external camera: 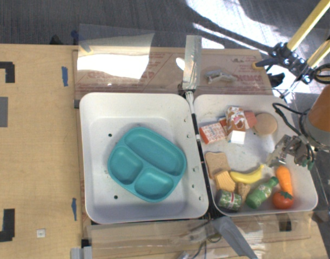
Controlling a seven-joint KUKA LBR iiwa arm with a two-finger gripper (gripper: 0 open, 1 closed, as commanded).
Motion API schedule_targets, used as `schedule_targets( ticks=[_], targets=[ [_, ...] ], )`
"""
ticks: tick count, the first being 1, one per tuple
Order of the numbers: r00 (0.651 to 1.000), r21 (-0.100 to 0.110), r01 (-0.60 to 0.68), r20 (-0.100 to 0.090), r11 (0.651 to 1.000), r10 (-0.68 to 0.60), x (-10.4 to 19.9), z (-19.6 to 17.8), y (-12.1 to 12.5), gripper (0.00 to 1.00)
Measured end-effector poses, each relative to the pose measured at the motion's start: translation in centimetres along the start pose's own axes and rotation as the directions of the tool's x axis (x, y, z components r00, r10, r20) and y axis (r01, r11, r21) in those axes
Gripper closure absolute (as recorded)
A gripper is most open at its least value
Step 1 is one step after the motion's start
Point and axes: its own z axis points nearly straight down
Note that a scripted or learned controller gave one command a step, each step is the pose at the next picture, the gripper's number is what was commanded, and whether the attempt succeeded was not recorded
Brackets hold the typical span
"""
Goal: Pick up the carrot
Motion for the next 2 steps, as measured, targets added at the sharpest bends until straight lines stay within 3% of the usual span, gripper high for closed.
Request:
schedule_targets(
  ticks=[1,2],
  targets=[
    [0.986,-0.003,0.164,-0.009,0.986,-0.164,4.6,-6.5,4.7,1.00],
    [0.971,0.000,0.239,0.000,0.971,-0.239,4.0,-19.6,1.4,1.00]
  ],
)
